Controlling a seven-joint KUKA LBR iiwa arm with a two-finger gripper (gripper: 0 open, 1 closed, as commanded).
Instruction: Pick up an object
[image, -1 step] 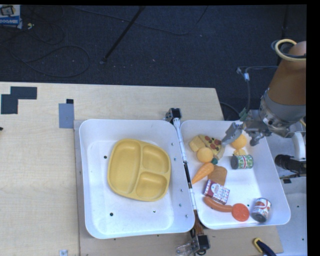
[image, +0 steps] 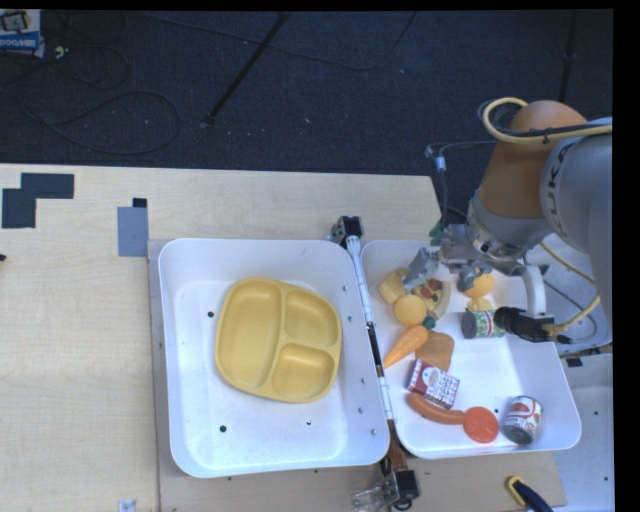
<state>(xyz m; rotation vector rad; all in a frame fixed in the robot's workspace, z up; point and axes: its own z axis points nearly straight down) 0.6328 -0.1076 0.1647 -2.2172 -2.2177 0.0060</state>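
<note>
Here the gripper (image: 447, 262) hangs low over the back of the right bin (image: 545, 425), its fingers spread apart and holding nothing, just above the toy food heaped there: an orange (image: 409, 309), a carrot (image: 405, 345) and a small can (image: 482, 324). To do well, it should probably centre on one piece, the orange perhaps, descend straight, and close only once both fingers flank it, clear of neighbours.

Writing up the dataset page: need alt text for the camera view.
A grey robot arm reaches from the right over the right bin, which holds small toy foods including a carrot and a can. The left bin holds a yellow divided plate.
</note>
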